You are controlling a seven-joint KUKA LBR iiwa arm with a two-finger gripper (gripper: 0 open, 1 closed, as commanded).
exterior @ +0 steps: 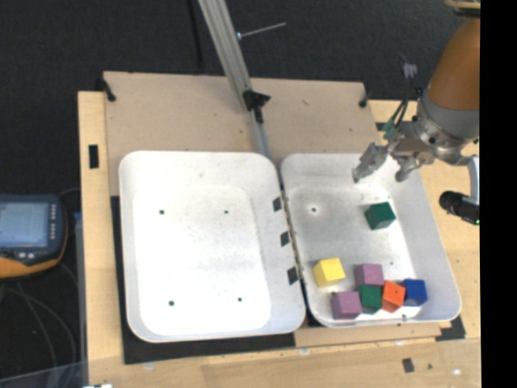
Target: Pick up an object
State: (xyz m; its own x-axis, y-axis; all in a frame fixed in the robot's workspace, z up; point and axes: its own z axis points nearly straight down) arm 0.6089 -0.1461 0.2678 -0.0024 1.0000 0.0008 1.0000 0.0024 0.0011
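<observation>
Spanning most of the view is the wooden desk (93,217), w/ a paler board laid over its back part. On it sit two shallow white bins side by side: left bin (129,241) and right bin (428,249), touching along their inner edges, where small black clips show. A slanted aluminium rail (230,51) runs from top centre down to the gap btwn the bins.

The arm (456,63), grey w/ an orange band, reaches in from the right edge. Its claw (386,166) hangs over the back right corner of the right bin, the two fingers spread apart w/ nothing btwn them; how high it sits above the bin floor is hard to judge from this angle.

Off the desk at left, a handheld pendant w/ a bluish screen (28,229) lies on the dark floor.

Blocks, all in the right bin: a dark green block (380,215) alone mid-bin, just in front of the claw, apart from it. A yellow block (329,271) sits nearer the front, towards the bin's left side. Along the front wall is a tight cluster: purple block (368,274), second purple block (346,303), green block (371,297), orange block (393,294), blue block (414,290), approx. touching one another.
</observation>
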